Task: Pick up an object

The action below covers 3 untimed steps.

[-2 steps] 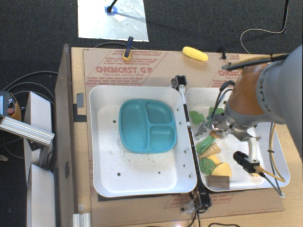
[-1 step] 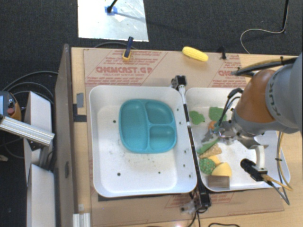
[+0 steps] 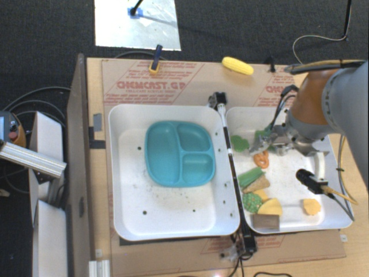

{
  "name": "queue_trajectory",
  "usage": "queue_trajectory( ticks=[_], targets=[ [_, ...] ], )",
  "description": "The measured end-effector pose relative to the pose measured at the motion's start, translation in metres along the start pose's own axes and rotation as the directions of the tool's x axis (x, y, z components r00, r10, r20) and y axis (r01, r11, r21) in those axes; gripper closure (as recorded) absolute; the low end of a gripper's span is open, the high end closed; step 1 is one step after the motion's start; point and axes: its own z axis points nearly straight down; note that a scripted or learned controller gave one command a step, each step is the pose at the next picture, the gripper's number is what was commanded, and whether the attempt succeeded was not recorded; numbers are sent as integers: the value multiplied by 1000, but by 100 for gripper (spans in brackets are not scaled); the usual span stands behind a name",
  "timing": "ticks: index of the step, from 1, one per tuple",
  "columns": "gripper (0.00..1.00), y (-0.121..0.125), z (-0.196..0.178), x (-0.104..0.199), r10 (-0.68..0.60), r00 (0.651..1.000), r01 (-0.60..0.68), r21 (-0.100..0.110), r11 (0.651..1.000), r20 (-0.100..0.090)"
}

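Note:
The right bin (image 3: 328,224) holds several toy food pieces. A green leafy piece (image 3: 240,143) lies by the bin's left wall and an orange ring (image 3: 261,160) sits near the middle. Toward the front are a green wedge (image 3: 250,176), a tan piece (image 3: 260,184), a round green piece (image 3: 251,201), a yellow wedge (image 3: 270,206) and a brown block (image 3: 266,223). An orange-yellow piece (image 3: 311,206) lies at the front right. My gripper (image 3: 267,138) hangs low over the bin's middle, just above the orange ring and right of the leafy piece. A small green patch shows at its tip.
The left bin (image 3: 130,212) holds a teal divided plate (image 3: 179,153). A yellow banana-like toy (image 3: 237,66) lies on the cardboard behind the bins. The divider (image 3: 228,149) between the bins runs just left of the leafy piece. The arm spans the right bin's far right side.

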Motion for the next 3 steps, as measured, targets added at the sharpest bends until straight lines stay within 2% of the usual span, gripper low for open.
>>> queue_trajectory(
  ticks=[1,2,3],
  targets=[
    [0,-50,1,24,3,1000,-3,10,1000,-4],
    [0,19,0,-25,1,1000,-1,-2,1000,2],
    [0,-32,-1,5,3,1000,-3,10,1000,-4]
  ],
)
